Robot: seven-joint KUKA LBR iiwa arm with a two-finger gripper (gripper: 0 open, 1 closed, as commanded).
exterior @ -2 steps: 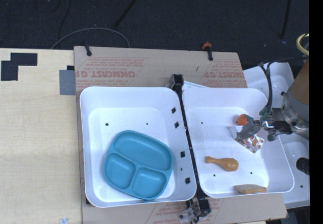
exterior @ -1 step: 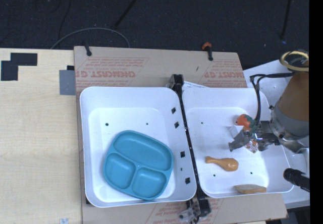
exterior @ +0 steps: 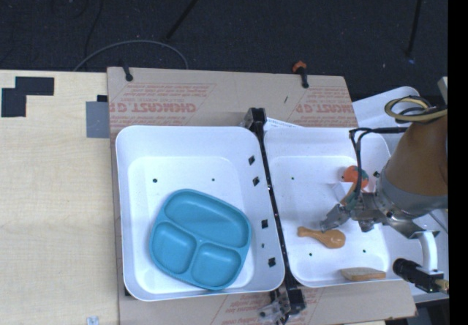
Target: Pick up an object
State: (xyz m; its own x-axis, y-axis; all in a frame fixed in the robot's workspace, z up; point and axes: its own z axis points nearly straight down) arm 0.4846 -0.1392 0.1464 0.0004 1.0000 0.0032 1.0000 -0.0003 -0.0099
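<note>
The arm [exterior: 420,170] hides part of the right bin [exterior: 314,276] and an orange object [exterior: 352,174].

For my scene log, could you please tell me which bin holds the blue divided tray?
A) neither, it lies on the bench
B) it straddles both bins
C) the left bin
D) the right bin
C: the blue divided tray lies flat inside the left bin, while the right bin holds the wooden spoon near the claw.
</note>
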